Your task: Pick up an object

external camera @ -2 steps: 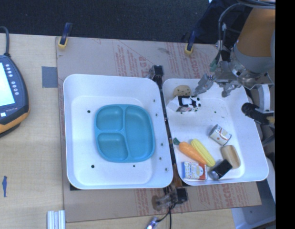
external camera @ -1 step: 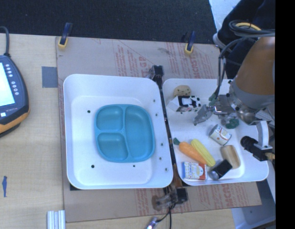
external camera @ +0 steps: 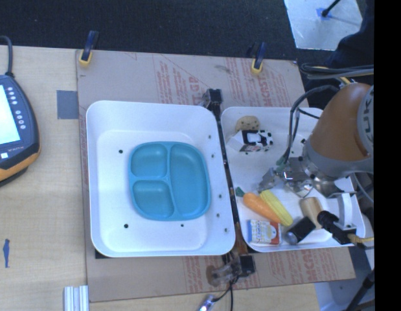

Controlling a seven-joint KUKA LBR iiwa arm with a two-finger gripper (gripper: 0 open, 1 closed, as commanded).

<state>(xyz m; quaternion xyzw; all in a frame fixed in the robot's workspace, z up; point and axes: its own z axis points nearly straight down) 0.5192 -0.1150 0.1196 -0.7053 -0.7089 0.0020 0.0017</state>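
The arm [external camera: 339, 131] is in from the right, its orange band hanging over the right bin [external camera: 249, 173], and the gripper [external camera: 281, 175] sits low over the middle of that bin. Open or clenched? I cannot tell from this angle, and nothing shows as held. Just below and left of it lie the candidates: a yellow corn cob [external camera: 276, 206] and an orange carrot [external camera: 258, 205], side by side and touching, both angled toward the bin's near edge. In front of them a small carton [external camera: 263, 232] lies flat against the near wall. Up at the far end, well apart from the gripper, a black-and-white toy [external camera: 257, 140] sits just beside a tan round piece [external camera: 250, 122]. Over in the left bin [external camera: 109, 173], a blue divided plate [external camera: 169, 180] lies flat in the centre.
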